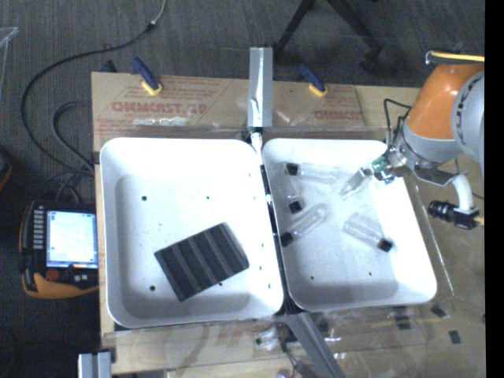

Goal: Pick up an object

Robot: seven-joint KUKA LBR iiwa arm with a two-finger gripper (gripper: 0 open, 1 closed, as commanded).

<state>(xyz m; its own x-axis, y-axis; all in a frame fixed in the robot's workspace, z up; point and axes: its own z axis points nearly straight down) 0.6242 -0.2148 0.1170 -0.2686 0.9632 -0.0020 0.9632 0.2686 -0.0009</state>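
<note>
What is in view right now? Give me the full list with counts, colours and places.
white bins: two, white, side by side on the bench
ridged dark block: one, black, lower middle of the left bin, lying flat and turned at an angle
clear vials with black caps: about four, transparent, scattered in the right bin
clamps: two, blue and yellow, on the bench's far edge
handheld control pendant: one, orange and grey with a lit screen, on the floor left of the bench
office chair base: one, black, on the floor beyond the bench
arm: one, grey with an orange band, at the right
end effector: one, over the right bin's far right part
</note>
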